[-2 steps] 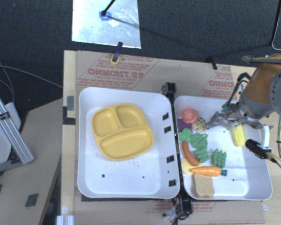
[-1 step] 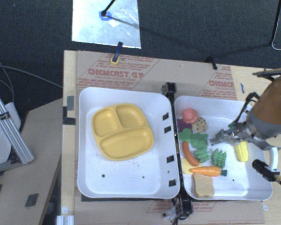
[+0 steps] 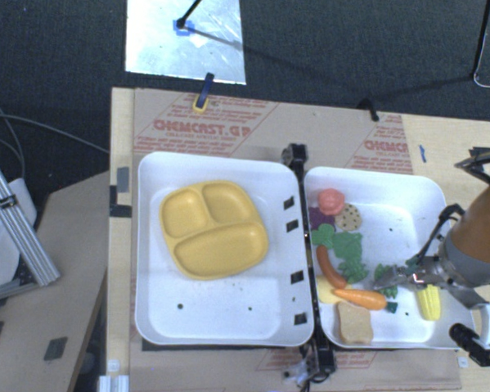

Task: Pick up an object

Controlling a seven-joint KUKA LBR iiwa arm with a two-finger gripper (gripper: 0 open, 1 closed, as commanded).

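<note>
bench: i see two shallow white bins side by side on a cardboard sheet, the left bin [image 3: 222, 313] and the right bin [image 3: 392, 199], touching along a black hinge strip.
left bin: i note one yellow divided plate [image 3: 214, 229] lying flat in its upper half.
right bin: toy food is gathered along its left and lower part; a pink round piece [image 3: 331, 200] at the top, a speckled cookie [image 3: 349, 217] just beside it, green leafy pieces [image 3: 344, 250] below, a red sausage [image 3: 331, 268] slanted under the greens.
task items: an orange carrot [image 3: 361, 298] lies across the lower part, a slice of bread [image 3: 354, 325] just below it by the front wall, a yellow corn cob [image 3: 429, 302] upright near the right side.
arm: it reaches in from the right, orange band [image 3: 482, 228] over the bin's right wall.
gripper: the gripper [image 3: 392, 277] sits low in the right bin, between the greens and the corn cob, just above the carrot's right end; its metal tips look close together, but i cannot tell their spread, nor anything held between them.
</note>
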